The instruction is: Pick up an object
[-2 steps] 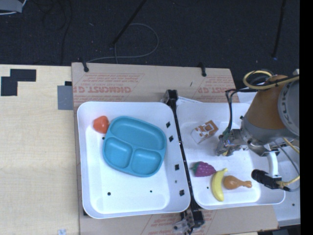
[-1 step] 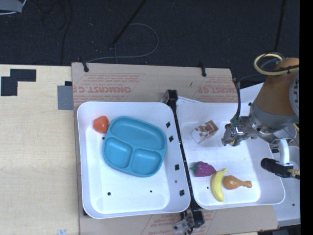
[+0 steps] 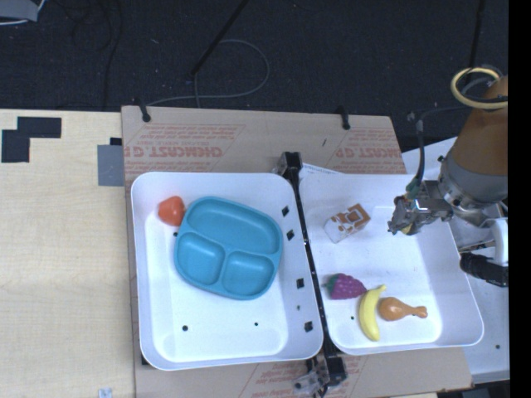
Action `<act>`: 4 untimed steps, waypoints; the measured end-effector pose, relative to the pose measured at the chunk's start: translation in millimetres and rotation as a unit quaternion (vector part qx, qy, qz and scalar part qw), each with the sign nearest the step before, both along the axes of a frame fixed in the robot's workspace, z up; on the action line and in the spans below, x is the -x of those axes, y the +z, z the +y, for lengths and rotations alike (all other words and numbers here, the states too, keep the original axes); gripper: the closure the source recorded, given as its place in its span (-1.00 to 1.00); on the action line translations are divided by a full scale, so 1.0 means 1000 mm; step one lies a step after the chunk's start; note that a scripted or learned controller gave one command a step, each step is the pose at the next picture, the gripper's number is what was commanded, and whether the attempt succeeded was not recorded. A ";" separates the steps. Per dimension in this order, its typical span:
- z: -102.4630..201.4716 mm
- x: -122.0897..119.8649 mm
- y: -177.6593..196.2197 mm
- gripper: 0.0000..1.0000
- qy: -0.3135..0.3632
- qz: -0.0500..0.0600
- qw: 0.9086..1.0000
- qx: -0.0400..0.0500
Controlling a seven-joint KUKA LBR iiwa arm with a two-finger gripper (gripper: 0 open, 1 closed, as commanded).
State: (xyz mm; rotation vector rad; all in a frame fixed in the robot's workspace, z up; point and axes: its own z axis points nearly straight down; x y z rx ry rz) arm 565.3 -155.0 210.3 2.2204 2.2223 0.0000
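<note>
- While the arm reaches in from the right, the hand (image 3: 404, 219) hangs over the right bin (image 3: 452, 338) near its right wall; whether it is released or clenched cannot be told, and nothing is seen in its grip.
- Right bin contents: a small brown-and-white box (image 3: 348, 222) left of the hand; purple grapes (image 3: 346, 286), a banana (image 3: 370, 313) and a drumstick (image 3: 401, 309) nearer the front.
- Left bin (image 3: 158, 322) contents: a blue divided plate (image 3: 227, 247) with an orange-red fruit (image 3: 172, 211) at its upper left.

I count two white bins: left bin (image 3: 158, 322) and right bin (image 3: 448, 322). Left one has one blue divided plate (image 3: 227, 247) and one orange-red ball (image 3: 171, 211). Right one has four items: one small carton (image 3: 348, 222), one purple grape bunch (image 3: 346, 286), one banana (image 3: 369, 313), one drumstick (image 3: 401, 309).
</note>
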 end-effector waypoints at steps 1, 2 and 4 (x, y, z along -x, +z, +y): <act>0.054 0.012 0.006 1.00 0.001 0.002 1.000 -0.001; 0.102 0.019 0.000 1.00 0.001 0.003 1.000 -0.001; 0.215 0.017 0.006 1.00 0.002 0.002 1.000 -0.001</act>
